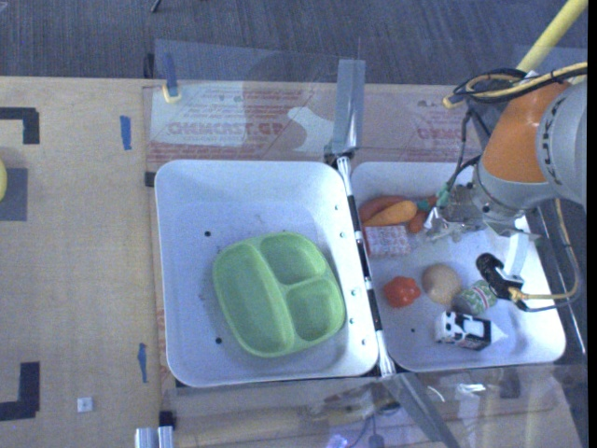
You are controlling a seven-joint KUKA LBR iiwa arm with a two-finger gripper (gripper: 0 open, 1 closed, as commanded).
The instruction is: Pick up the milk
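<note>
two white bins sat on wood. milk carton (464,329) lay untouched by the right bin's (541,343) near edge. gripper (454,224) hung near the far edge, grip unclear.

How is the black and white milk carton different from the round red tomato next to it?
The black-and-white cow-patterned milk carton is boxy with flat sides; the round red tomato is smooth and ball-shaped. The carton has two colours in patches; the tomato is one plain red. The carton lies nearer the bin's front edge than the tomato. Both rest in the right white bin.
</note>
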